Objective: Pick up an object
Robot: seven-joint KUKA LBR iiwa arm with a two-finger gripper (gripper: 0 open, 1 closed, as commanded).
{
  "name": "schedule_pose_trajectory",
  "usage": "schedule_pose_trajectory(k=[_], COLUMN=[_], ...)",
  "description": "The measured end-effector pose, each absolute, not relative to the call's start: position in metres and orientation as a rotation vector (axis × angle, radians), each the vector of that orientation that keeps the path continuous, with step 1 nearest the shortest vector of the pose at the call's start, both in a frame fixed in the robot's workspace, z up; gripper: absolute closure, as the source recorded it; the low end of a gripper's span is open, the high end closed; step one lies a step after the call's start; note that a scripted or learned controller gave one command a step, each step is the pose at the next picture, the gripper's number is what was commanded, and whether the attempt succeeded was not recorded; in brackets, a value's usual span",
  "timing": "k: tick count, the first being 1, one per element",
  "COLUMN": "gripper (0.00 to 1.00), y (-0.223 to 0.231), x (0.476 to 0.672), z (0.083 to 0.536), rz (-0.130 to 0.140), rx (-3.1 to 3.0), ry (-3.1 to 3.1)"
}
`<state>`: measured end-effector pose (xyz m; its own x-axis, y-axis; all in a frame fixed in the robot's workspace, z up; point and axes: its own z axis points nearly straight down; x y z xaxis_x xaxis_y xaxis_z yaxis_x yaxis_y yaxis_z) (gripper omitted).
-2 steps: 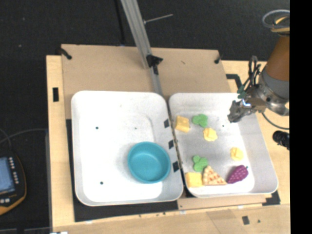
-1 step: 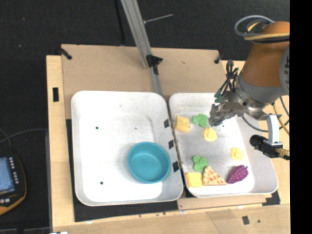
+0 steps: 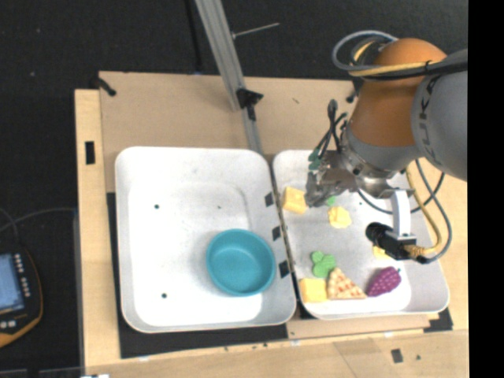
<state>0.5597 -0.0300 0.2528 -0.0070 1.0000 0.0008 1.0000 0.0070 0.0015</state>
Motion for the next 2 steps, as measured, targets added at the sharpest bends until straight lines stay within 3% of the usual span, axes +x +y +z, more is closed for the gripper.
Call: schedule_pose_trajectory(k=[2], gripper=[1.00], y=[0.078], x=[0.555], z=[0.260], rz=[0.004], rx=[2.212], ry=[2.231])
